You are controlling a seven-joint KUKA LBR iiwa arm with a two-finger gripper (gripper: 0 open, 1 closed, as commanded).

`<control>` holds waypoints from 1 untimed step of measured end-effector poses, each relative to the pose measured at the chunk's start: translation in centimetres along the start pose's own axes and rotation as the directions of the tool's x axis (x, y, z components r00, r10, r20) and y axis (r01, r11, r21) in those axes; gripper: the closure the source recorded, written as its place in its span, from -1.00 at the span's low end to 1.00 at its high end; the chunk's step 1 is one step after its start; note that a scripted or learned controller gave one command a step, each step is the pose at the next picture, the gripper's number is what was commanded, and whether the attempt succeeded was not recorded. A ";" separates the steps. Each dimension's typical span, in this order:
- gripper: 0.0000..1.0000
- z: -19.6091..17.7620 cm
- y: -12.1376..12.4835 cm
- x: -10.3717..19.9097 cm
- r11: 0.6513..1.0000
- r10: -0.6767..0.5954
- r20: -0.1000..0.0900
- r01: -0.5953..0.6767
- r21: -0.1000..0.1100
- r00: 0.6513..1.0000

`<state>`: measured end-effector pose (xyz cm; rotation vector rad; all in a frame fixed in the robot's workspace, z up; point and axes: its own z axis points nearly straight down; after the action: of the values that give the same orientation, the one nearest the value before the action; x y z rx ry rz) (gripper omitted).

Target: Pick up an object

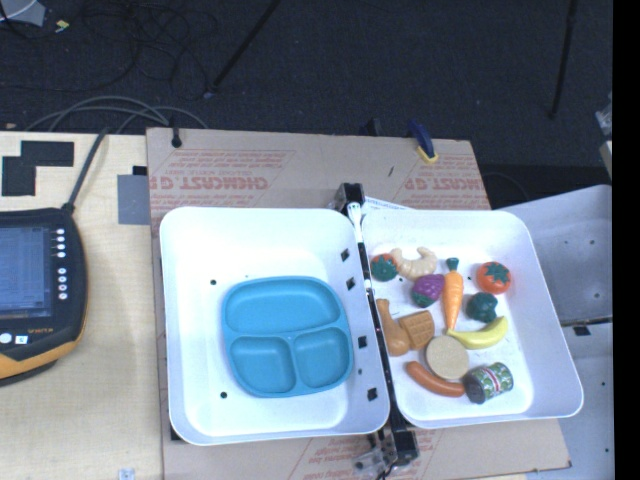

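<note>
The left bin [190, 268] holds a blue tray [285, 333]. In the right bin [545, 368] lie toy foods: carrot [453, 298], banana [480, 334], tomato [492, 277], sausage [433, 379].

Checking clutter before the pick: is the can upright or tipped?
Tipped. The can lies on its side in the right bin, beside the sausage.

A robotics lab: teach pendant [35, 288], loose cables [90, 28], cardboard-covered bench [300, 168].
</note>
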<state>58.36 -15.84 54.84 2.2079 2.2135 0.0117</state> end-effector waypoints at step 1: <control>1.00 3.7 2.1 -5.7 1.000 0.005 -0.004 -0.005 0.020 1.000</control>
<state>60.56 -21.56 51.20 2.2249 2.2203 -0.0055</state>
